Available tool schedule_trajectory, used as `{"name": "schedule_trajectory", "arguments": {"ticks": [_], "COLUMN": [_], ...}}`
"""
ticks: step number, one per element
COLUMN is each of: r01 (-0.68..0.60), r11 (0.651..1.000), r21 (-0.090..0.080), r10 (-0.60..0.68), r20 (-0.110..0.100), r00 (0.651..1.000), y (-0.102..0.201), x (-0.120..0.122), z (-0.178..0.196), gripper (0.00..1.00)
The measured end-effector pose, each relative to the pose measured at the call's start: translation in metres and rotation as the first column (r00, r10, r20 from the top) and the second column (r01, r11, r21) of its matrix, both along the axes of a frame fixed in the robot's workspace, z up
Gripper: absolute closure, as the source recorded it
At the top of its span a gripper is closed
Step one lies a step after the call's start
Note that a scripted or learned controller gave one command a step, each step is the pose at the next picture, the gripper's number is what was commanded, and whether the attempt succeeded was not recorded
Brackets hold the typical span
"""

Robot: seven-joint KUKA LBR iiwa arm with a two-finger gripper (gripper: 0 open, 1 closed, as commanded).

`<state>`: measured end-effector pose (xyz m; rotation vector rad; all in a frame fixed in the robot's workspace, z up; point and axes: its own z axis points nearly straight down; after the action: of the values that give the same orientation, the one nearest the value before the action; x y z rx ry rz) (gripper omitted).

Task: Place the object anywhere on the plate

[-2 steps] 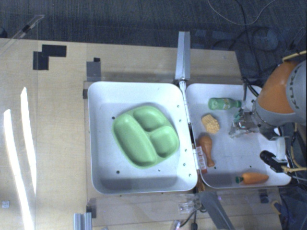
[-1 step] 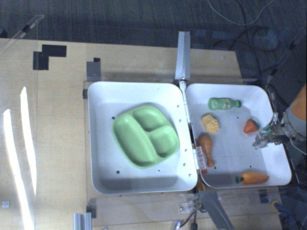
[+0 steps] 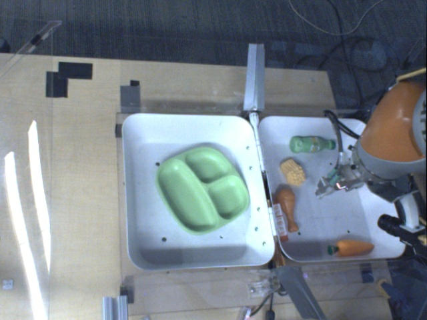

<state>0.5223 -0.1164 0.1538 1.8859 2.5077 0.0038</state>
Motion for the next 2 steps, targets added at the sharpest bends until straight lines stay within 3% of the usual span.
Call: {"name": "schedule_trajectory", "arguments": {"ticks": [1, 2], "r01": [-0.029, 0.116], "r11": [1.000, 0.993], "r21": [0.000, 0.000], "r10": [0.029, -0.116], "r20": [0.002, 0.002], "r00": [1.000, 0.993], "y": [0.068, 0.064], "x": [0.060, 0.100], "z": [0.032, 0.033], "gripper": [1.00, 1.00]}}
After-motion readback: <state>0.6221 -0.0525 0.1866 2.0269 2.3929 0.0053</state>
